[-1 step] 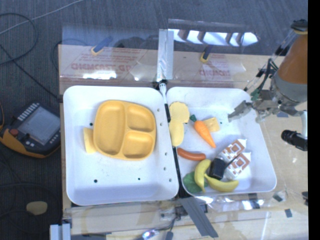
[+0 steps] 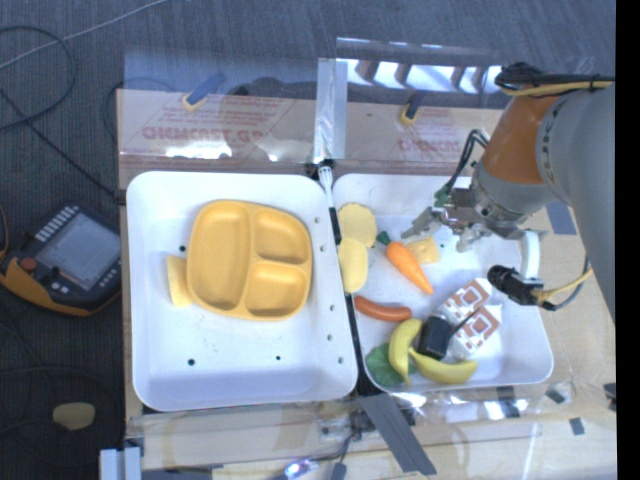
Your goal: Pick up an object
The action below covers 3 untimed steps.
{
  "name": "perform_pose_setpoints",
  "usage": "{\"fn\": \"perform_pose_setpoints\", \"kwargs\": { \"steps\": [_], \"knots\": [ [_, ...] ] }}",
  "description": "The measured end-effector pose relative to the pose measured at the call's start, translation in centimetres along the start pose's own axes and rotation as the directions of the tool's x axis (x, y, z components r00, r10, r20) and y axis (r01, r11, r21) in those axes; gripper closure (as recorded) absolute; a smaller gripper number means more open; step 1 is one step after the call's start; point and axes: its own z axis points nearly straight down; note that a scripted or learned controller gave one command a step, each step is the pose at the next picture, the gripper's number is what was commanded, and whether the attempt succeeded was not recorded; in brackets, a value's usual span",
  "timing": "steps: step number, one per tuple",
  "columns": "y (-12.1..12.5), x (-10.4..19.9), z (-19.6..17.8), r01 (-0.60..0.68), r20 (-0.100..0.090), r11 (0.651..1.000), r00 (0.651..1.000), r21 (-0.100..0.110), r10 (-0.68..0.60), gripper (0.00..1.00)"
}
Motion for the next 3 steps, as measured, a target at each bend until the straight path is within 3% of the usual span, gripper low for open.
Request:
{"fn": "perform_pose_setpoints", "kwargs": {
  "steps": [1, 2, 3],
  "knots": [
    [-0.6, 1.4, 3.2, 0.030, 0.003, 1.000, 1.000, -0.005, -0.030, 0.00],
    [-0.5, 1.5, 2.2, 0.031, 0.001, 1.000, 1.000, -0.006, -0.031, 1.00],
    [0.1, 7.8, -12.5, 0.059, -0.001, 0.998, 0.998, 0.007, -0.059, 1.00]
  ]
}}
